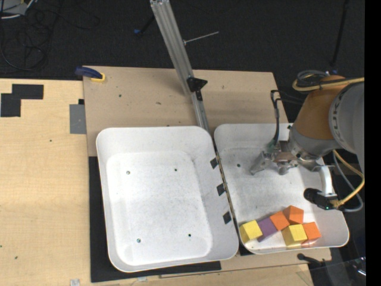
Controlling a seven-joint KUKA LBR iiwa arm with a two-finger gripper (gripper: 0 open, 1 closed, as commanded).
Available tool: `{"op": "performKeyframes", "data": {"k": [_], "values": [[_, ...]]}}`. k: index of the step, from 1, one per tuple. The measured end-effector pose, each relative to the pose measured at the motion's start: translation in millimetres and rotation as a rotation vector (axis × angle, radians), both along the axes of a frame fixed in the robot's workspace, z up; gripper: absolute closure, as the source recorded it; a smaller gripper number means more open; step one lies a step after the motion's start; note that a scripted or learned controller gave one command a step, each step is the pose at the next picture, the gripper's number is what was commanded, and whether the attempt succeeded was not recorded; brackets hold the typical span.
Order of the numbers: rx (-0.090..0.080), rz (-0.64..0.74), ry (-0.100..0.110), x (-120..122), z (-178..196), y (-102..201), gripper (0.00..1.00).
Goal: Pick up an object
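End effector [269, 161]: sits low over the upper middle of the right bin, near its floor; metal fingers splay toward the left; whether they are released or clenched cannot be told at this size; nothing shows between them, so it is judged to carry nothing.
Arm [324, 121]: reaches in from the right, its orange band just above the wrist; it leans over the right bin's far side, which puts the end effector well apart from the blocks.
Right bin [250, 139]: white and shallow; its bare floor lies under the end effector.
Blocks: a cluster sits in the near corner of the right bin, pressed together; yellow block [251, 230] at the left, purple block [267, 229] touching it, orange block [280, 221] beside that, a second yellow block [293, 235] and more orange pieces toward the rim; likely gathered there because the bin slopes or earlier motion is unknown.
Left bin [113, 142]: white; holds no blocks.
Bench [149, 97]: bears both bins side by side.
Judgement: the pick has not yet happened; the end effector would need to travel toward the near corner.
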State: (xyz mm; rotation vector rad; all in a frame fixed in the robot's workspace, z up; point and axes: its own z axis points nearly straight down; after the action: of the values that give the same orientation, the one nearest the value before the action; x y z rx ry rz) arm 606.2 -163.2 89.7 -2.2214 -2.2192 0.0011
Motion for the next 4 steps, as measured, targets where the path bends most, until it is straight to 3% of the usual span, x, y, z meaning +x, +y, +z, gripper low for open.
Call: {"op": "performKeyframes", "data": {"k": [1,3,4], "values": [[0.0,-0.005,0.0,0,12,-1,1.0],[-0.001,0.003,-0.006,11,121,12,1.0],[-0.001,0.004,-0.002,12,138,11,1.0]]}}
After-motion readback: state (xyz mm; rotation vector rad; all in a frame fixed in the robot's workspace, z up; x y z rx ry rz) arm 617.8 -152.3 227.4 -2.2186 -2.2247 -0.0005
